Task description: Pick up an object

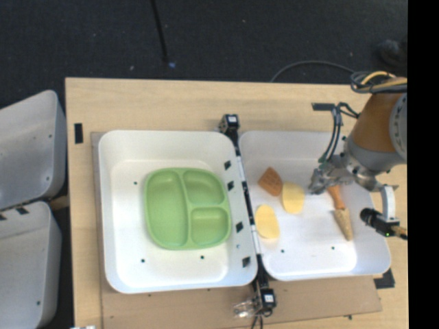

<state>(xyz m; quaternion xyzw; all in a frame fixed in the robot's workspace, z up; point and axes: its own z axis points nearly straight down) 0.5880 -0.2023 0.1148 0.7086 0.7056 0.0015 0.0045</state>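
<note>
The right bin (309,262) holds several small food-like items. A brown wedge (271,181) lies near its left wall, with a pale yellow block (293,199) just right of it and a yellow oval piece (267,223) below. An orange carrot-like stick (336,197) and a tan cone (343,223) lie further right. My gripper (319,181) hangs low over the bin between the yellow block and the orange stick, close to the stick's upper end. Nothing shows in its grasp.
The left bin (120,266) holds a green divided plate (186,208). A ridge with black clips (240,204) separates the bins. The grey arm with its orange band (374,125) reaches in from the right, with cables (336,125) looping above the right bin.
</note>
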